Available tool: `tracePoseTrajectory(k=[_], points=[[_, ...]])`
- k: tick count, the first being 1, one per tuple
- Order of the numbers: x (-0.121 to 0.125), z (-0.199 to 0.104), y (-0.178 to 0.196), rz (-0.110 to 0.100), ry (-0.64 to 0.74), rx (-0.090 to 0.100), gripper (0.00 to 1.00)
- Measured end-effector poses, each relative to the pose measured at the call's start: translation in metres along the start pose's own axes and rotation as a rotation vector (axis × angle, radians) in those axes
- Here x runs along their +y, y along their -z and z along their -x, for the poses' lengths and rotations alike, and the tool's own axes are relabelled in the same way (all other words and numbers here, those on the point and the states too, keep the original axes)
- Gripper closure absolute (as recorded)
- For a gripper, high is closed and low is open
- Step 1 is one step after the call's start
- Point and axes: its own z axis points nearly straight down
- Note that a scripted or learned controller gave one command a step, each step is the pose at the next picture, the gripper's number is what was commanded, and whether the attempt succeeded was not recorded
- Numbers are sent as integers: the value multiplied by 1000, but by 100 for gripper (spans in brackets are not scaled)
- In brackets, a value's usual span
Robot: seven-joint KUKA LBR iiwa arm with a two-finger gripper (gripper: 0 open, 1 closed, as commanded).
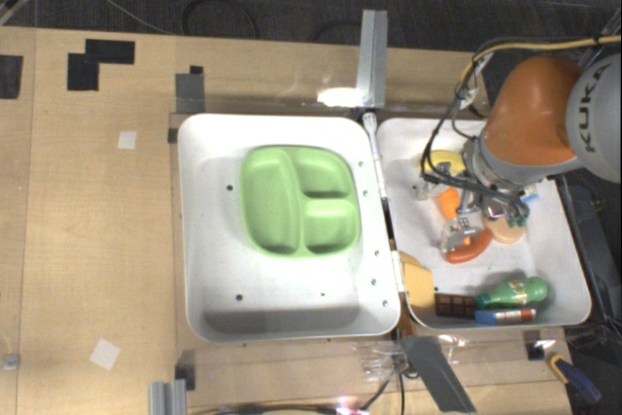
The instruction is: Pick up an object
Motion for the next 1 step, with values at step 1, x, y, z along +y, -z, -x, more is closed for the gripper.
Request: tracePoseTrajectory(k=[1], points=[[16,-59,2,-1,-65,-3,0]])
